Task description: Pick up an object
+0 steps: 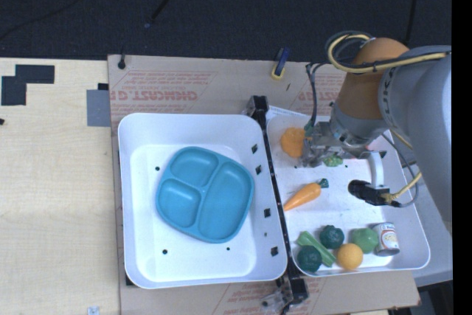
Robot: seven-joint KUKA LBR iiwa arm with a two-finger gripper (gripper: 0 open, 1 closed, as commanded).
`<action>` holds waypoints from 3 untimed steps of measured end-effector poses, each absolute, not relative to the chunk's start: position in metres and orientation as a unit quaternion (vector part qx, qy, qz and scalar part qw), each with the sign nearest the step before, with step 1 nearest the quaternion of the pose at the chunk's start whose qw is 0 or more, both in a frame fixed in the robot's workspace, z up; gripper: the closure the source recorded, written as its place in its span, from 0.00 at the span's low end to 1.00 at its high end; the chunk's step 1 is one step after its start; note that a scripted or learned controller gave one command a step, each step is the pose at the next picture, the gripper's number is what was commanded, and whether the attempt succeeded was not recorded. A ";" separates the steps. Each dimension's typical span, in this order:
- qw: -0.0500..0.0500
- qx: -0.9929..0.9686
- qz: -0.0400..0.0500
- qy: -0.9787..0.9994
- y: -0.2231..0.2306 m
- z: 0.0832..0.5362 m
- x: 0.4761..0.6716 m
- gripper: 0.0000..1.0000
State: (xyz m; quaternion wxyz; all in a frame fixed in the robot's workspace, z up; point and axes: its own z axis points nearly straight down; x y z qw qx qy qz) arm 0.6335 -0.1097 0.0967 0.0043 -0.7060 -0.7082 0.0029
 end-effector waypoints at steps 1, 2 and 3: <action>0.000 -0.707 0.000 -0.708 -0.107 0.139 0.633 1.00; -0.001 -0.707 -0.001 -0.708 -0.115 0.197 0.639 1.00; -0.001 -0.706 0.000 -0.708 -0.117 0.230 0.639 1.00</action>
